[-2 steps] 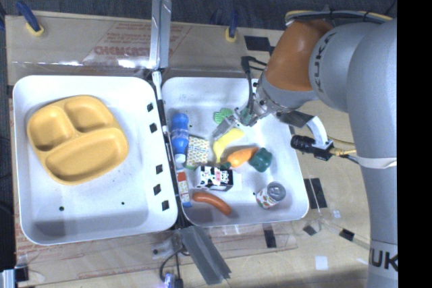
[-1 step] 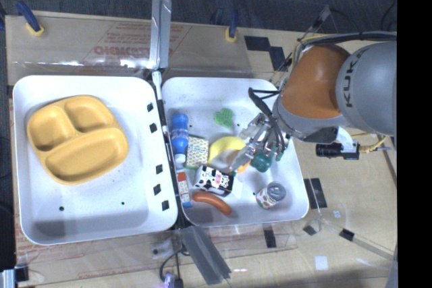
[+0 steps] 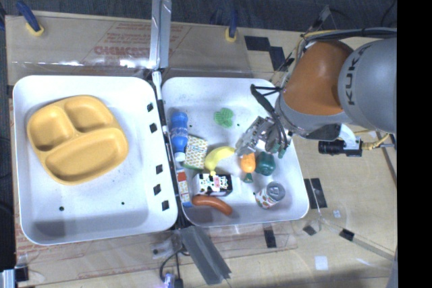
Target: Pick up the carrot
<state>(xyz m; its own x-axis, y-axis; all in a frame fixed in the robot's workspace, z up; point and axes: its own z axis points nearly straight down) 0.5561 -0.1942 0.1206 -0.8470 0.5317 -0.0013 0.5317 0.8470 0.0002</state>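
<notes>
The carrot (image 3: 248, 162) is a small orange piece with a dark green top (image 3: 264, 163), lying in the right part of the right bin (image 3: 202, 88). My gripper (image 3: 262, 143) hangs directly above and just behind it, reaching down from the orange-banded wrist (image 3: 314, 81). The gripper's metal tips end at the carrot's upper edge, and the carrot lies low against the bin floor. Whether they touch it is hidden by the gripper body.
Close around the carrot lie a yellow banana (image 3: 218, 158), a silver can (image 3: 272, 194), a black-and-white carton (image 3: 214, 183), a red sausage (image 3: 212, 204), a checkered box (image 3: 196, 152), a blue bottle (image 3: 178, 130) and a green vegetable (image 3: 224, 117). A yellow divided plate (image 3: 77, 138) sits in the left bin (image 3: 40, 226).
</notes>
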